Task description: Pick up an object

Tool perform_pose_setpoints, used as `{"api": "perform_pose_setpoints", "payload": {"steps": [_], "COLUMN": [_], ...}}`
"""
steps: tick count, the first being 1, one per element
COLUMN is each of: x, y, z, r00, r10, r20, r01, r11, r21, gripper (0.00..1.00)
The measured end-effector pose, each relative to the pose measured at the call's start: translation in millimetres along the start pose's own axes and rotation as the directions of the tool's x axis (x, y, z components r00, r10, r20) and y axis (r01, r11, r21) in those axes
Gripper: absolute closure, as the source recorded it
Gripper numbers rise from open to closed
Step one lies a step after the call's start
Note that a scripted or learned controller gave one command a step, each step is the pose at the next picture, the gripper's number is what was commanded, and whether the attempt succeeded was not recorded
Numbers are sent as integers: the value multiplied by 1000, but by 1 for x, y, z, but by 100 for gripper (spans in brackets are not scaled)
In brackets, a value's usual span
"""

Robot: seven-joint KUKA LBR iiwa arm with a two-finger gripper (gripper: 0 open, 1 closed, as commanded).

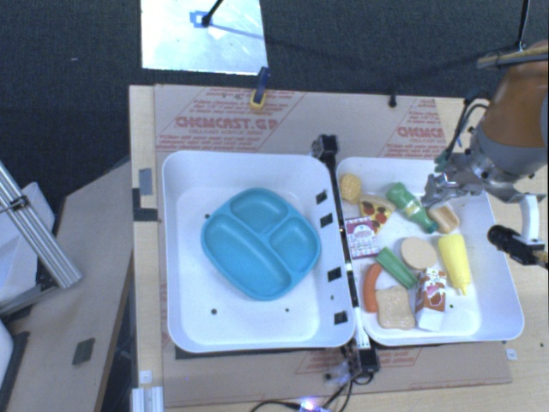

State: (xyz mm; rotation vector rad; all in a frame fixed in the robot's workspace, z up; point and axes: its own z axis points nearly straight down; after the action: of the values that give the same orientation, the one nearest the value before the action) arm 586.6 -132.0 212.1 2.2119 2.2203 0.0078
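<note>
The right bin (506, 312) holds several toy foods: a green bottle (409, 207), a yellow mustard bottle (455, 262), a bread roll (444, 219), a round bun (419, 252), a toast slice (395, 309), a ketchup bottle (431, 298), a green pepper (395, 266), an orange sausage (371, 287), a pizza slice (374, 208), a pink card (361, 235) and a potato piece (350, 186). My gripper (439, 192) hangs over the bin's far right part, just above the green bottle and the bread roll. Nothing shows between its fingers.
The left bin (184, 316) holds a blue divided plate (260, 243). A black clip divider (336, 230) joins the two bins. Cardboard (223, 120) lies under both. A yellow-and-blue clamp (258, 93) stands at the bench's far edge. My arm (515, 118) enters from the right.
</note>
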Motion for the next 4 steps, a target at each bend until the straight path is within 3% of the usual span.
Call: {"api": "perform_pose_setpoints", "payload": {"steps": [1, 3, 4], "x": [0, 114, 164], "y": [1, -39, -65], "z": [-13, -22, -10], "r00": [1000, 1000, 1000], "r10": [0, -6, -5], "r20": [-1, -4, -4], "r01": [0, 6, 5], "r11": [1000, 1000, 1000], "r21": [5, 9, 11], "gripper": [100, 100, 100]}}
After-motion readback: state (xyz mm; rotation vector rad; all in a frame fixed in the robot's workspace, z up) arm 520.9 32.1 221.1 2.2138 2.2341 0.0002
